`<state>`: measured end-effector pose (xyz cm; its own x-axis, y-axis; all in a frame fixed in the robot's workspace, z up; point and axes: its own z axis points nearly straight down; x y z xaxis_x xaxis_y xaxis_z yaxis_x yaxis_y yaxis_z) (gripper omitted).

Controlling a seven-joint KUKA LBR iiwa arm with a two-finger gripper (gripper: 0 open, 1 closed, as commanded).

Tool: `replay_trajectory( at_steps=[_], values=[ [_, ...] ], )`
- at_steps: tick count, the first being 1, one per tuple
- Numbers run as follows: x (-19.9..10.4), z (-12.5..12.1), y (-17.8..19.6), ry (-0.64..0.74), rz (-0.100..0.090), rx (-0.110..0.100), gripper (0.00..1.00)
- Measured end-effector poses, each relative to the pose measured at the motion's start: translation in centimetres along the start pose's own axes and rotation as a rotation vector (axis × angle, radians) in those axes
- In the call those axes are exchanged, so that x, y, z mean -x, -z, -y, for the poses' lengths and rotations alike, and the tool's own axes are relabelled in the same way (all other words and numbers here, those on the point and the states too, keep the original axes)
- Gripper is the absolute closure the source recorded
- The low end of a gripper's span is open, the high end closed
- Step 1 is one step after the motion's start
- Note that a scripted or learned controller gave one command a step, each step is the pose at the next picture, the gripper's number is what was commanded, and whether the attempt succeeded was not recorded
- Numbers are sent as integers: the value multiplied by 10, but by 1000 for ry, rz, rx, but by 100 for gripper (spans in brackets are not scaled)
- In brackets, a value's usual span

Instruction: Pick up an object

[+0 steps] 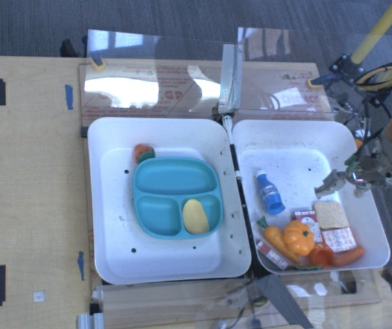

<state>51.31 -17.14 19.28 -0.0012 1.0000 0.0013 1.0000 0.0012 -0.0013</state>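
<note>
Grey metal tool (334, 184), black cables

Glossy white plastic bins (107, 204) — smooth blue plastic tray (156, 211) — matt wood bench (31, 184).

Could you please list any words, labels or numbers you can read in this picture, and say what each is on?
None can be read.
Red printing on the board behind the bins: blurred by glare.
Blue bottle label: too small.
Red and white packet: print too small.

Blue bottle (270, 192) flat in right bin (305, 139), apart from pile.
</note>
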Motion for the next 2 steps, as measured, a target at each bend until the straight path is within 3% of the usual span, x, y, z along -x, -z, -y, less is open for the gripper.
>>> replay_trajectory(
  at_steps=[1,2],
  values=[
    [-47,-27,-105,113,4,10,0],
    [-66,-78,-106,182,3,8,0]
  ],
)
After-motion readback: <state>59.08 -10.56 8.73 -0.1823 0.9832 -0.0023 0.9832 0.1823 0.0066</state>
